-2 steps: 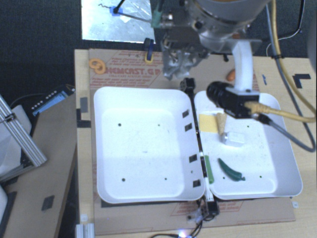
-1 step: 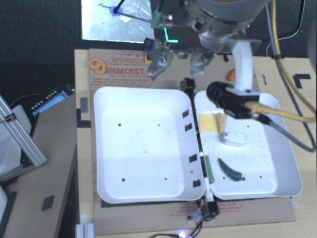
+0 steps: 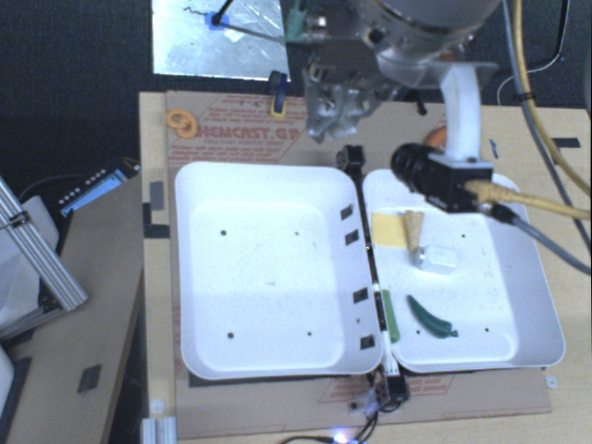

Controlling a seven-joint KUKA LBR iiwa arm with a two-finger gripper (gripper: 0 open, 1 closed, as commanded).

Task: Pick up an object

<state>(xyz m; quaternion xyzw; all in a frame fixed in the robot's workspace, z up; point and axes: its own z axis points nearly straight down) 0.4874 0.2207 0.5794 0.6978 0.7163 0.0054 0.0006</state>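
Right bin (image 3: 532, 326): a yellow block (image 3: 389, 230) beside an upright ice-cream cone (image 3: 413, 228), a small white piece (image 3: 437, 260) just below them, and a dark green pepper-like item (image 3: 430, 317) nearer the front. Left bin (image 3: 199, 276) adjoins it. Gripper (image 3: 335, 117) sits above the far rim over the cardboard (image 3: 242, 121); its opening cannot be told, and nothing visibly touches it.

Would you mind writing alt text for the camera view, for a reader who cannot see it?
A grey robot arm's gripper hangs above the bench behind two shallow white bins. The right bin holds a yellow block, a tan cone, a small white object and a dark green curved piece; the left bin sits beside it.
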